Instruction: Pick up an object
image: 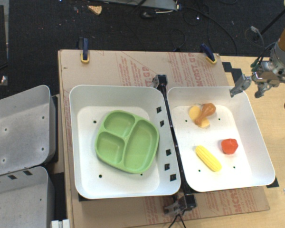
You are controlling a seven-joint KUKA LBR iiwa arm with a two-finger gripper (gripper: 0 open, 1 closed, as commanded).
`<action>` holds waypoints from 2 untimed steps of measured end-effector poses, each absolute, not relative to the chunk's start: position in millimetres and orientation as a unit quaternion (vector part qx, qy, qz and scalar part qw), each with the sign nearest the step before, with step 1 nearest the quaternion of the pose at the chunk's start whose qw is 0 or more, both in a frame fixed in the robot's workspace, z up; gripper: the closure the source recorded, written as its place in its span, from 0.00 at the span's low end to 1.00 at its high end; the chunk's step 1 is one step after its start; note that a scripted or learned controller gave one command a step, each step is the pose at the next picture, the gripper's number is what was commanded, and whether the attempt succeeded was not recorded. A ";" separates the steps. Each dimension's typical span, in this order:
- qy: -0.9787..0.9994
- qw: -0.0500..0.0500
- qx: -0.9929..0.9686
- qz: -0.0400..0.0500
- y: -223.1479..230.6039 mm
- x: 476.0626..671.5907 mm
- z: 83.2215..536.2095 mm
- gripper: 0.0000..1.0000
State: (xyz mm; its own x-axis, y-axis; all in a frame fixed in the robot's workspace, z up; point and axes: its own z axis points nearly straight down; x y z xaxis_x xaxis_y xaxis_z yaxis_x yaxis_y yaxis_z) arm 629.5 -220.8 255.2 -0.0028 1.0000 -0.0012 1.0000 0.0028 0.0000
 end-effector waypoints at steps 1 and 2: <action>0.708 0.000 0.706 0.000 -220.8 629.5 255.2 0.00; 0.707 -0.001 0.707 -0.001 -214.4 624.5 209.0 0.00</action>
State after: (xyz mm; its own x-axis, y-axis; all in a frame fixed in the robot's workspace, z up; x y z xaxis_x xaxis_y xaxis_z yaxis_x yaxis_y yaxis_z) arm 624.5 -214.4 209.0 -0.0007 1.0000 0.0002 1.0000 0.0007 -0.0035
